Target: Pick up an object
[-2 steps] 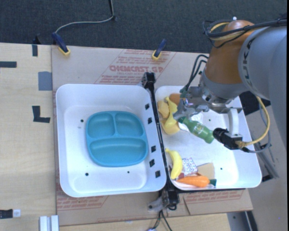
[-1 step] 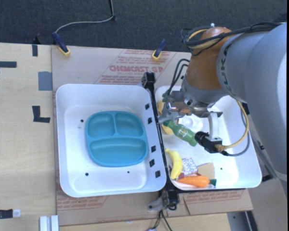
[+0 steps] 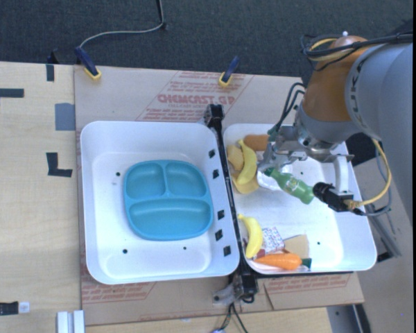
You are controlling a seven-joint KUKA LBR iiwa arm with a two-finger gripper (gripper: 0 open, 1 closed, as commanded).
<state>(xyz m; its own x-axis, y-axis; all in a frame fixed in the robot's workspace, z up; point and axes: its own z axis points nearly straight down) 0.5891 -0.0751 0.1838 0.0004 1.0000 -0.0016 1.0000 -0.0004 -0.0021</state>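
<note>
The grey arm fills the upper right of the frame, its orange band above the wrist, reaching down into the right bin. The left bin, centre left, holds a blue divided plate. The gripper sits low at the right bin's upper left; whether it has closed, or has hold of anything, cannot be told from this slant.

Just beside it lie a bunch of yellow bananas and a green bottle, tilted across the bin's middle, with a brown sausage-like piece above. The bottle looks the likeliest target: probably light, rigid and rather slippery, best pinched across its body mid-length. At the lower edge sit another banana, a carrot and a small packet.
</note>
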